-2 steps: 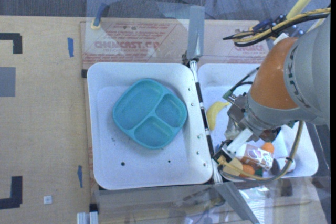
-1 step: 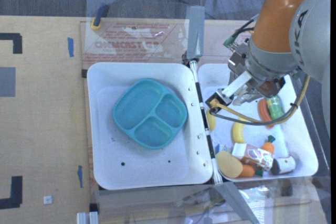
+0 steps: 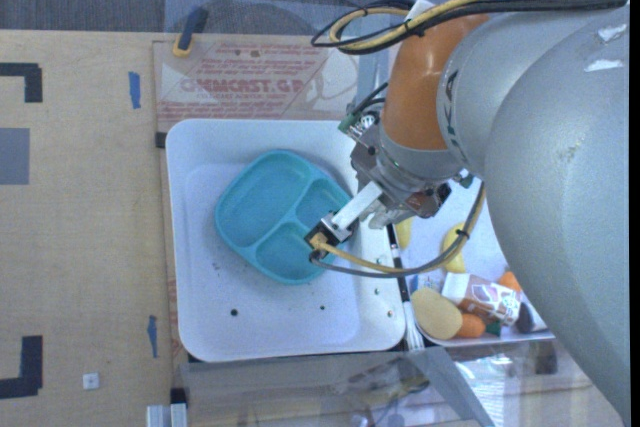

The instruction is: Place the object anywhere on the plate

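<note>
A teal divided plate (image 3: 272, 213) lies in the left white bin (image 3: 200, 315), toward its upper middle. It is slightly tilted, and nothing lies in its compartments. My gripper (image 3: 405, 203) hangs under the orange-banded wrist, over the wall between the two bins and just right of the plate's right rim. The wrist and arm hide the gripper's underside and whatever is beneath it. A small yellow piece (image 3: 402, 234) shows just under the gripper at the divider.
The right bin (image 3: 520, 330) is mostly covered by the arm. At its near edge I see a round tan object (image 3: 437, 313), a yellow item (image 3: 455, 261), a white and red carton (image 3: 492, 299) and orange pieces (image 3: 471, 326). A clear plastic sheet (image 3: 250, 80) lies behind the left bin.
</note>
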{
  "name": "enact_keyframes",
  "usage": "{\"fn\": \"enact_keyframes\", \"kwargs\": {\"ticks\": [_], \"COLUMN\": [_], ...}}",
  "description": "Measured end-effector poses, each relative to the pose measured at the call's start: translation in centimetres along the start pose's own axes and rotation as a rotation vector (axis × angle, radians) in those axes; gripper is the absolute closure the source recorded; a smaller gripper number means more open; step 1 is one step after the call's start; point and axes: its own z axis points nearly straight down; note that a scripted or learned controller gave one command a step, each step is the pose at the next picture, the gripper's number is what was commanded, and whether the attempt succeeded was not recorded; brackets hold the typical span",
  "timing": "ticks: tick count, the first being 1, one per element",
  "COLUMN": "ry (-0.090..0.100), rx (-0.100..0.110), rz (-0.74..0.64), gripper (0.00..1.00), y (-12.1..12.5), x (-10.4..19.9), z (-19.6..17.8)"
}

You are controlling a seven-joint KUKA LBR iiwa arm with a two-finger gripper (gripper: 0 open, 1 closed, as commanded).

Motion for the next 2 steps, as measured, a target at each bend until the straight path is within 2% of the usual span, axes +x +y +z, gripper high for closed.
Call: {"fn": "enact_keyframes", "kwargs": {"ticks": [1, 2], "ry": [-0.001, 0.000], "rx": [0.000, 0.000], "rz": [0.095, 0.096], "gripper": [1.00, 0.00], "y": [-5.17, -5.15], "x": [-3.12, -3.13], "z": [0.47, 0.47]}}
